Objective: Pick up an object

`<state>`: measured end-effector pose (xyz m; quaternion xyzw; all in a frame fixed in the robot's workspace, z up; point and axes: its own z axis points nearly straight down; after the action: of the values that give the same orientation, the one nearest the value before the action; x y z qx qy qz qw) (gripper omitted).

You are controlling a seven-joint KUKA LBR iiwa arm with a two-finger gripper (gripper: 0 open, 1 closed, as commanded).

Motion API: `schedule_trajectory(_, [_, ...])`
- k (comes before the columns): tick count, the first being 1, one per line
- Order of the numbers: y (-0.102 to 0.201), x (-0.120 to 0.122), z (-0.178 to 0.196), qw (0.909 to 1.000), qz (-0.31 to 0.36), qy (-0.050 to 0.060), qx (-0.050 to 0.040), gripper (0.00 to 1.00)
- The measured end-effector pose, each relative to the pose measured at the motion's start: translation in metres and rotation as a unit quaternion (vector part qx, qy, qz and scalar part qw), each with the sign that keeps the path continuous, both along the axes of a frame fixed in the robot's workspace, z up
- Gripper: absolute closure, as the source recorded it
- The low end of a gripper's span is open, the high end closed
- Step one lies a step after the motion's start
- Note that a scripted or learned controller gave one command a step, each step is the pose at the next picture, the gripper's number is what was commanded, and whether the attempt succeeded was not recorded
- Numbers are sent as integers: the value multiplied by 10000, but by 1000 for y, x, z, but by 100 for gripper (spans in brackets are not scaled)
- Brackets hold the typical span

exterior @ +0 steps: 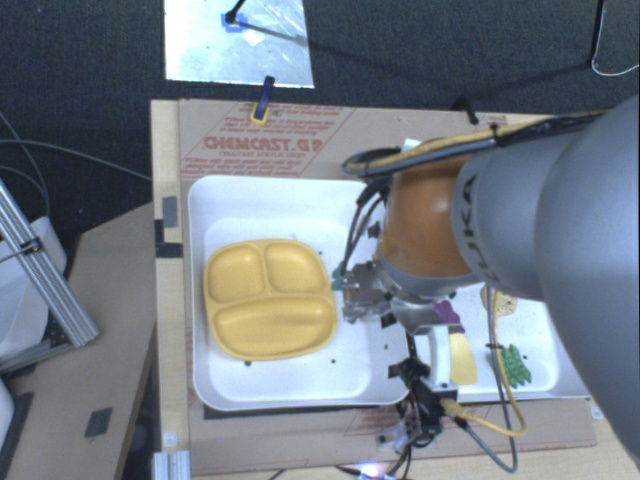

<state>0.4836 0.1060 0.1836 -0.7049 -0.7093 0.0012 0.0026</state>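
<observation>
While the arm [520, 208] hangs over the seam between the two bins, the left bin [230, 208] carries a yellow divided plate [270, 298], lying flat with its three compartments up, its right rim close beside the wrist hardware. Moving right, the orange band [425, 223] and the grey wrist block most of the middle of the scene; the gripper [375, 298] sits low beneath them, near the inner wall of the left bin, and whether it is spread or closed cannot be told from this angle. Nothing is visible in its grasp. Further right, the right bin [545, 383] holds a pale yellow block [462, 358], a purple piece [445, 313] partly hidden under the wrist, and a small green toy [515, 365] near the front wall. Judgement: no pick is confirmed yet. Risks: the plate is broad and shallow, so a two-finger pinch on its rim may slip or tip it; a descent this near the dividing walls could strike a bin edge; trailing cables [470, 423] at the front could snag.
</observation>
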Motion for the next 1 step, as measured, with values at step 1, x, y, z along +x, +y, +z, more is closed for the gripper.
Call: schedule_trajectory(1, [-55,56,1,10000,-49,-52,-22,100])
